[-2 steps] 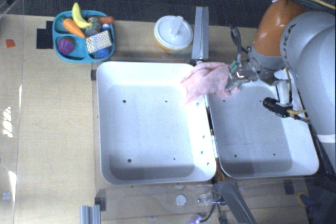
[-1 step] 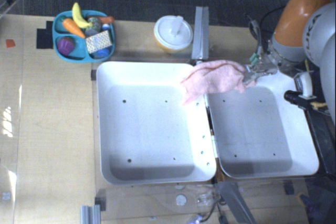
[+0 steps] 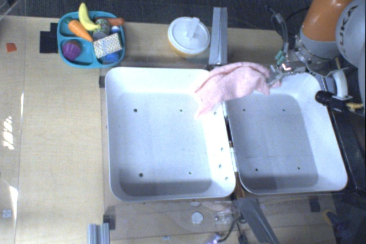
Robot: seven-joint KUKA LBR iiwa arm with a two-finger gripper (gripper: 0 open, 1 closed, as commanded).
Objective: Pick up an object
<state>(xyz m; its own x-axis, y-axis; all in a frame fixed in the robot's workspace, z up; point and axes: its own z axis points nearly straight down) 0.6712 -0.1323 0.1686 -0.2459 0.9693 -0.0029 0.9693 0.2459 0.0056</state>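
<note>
Pale wood bench point(image 3: 57, 140) carries two shallow white bins side by side, with dark carpet beyond its far edge. A pink cloth point(image 3: 231, 84) hangs over the far end of the divide between them, its lower corner drooping into the left bin point(image 3: 166, 134) near that bin's far right corner, its other end stretched over the far left corner of the right bin point(image 3: 286, 140). The gripper point(image 3: 273, 76) sits at the cloth's right end, above the right bin's far edge, and its fingers are pinched on the fabric there, the cloth pulled taut toward them. Behind it the arm point(image 3: 334, 14) rises out past the bench's right edge. On the bench beyond the left bin's far edge stands a white lidded cup point(image 3: 189, 36), and near the far left corner a blue tray point(image 3: 90, 38) holds toy food, a banana point(image 3: 87, 18) and carrot point(image 3: 80, 30) among it.
</note>
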